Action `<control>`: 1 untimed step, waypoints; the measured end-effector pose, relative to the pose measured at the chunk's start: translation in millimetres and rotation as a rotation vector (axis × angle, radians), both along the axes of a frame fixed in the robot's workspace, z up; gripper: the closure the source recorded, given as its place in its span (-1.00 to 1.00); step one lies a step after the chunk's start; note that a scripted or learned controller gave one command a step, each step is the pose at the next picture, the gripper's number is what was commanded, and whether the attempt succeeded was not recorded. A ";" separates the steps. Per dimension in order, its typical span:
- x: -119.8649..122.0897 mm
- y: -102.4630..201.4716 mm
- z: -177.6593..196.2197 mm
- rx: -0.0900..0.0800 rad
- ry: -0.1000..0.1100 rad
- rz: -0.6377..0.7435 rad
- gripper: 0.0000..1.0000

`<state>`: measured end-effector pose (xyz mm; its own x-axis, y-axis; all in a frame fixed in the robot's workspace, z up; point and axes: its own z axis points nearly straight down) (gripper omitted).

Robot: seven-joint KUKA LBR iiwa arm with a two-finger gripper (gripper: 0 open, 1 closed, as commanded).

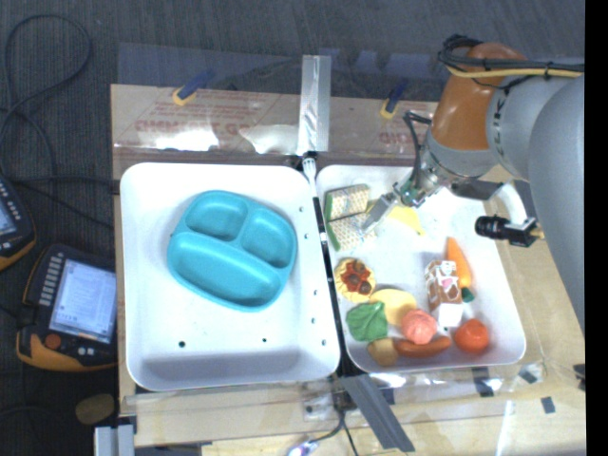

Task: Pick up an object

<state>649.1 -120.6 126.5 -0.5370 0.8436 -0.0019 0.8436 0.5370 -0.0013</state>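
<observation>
Along the lower edge of the frame I see the near rim of the right bin (513, 354), and just inside it a crowd of toy food: a red tomato (472, 335) at the lower right, a brown sausage (424, 347) beside it, a pink round piece (419, 326) touching the sausage, and a green leafy piece (367, 321) further left. A yellow piece (394, 303) sits just above the green one, and a small round pizza-like piece (356, 277) lies close to the divider between the bins. Toward the right of that bin I make out a speckled white and brown block (443, 283) with an orange carrot (459, 260) touching its upper right side.

At lower left, the left bin (152, 340) holds a blue divided plate (233, 247), tilted a little across the middle of the bin.

Higher in the right bin, a tan waffle-like piece (346, 204) lies near the divider, with a yellow wedge (409, 219) well to its right. My hand (370, 218) hangs low between them, its fingers pointing down and left toward the waffle's edge. I cannot tell whether they are apart or together, and I see nothing clearly between them.

Furthest back, at the upper right, the orange band (465, 112) and grey arm (546, 150) reach in over the surface (218, 122).
</observation>
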 end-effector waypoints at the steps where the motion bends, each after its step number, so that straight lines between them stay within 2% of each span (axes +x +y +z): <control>1: 2.1 -65.4 -38.2 0.000 -0.008 -0.135 -1.00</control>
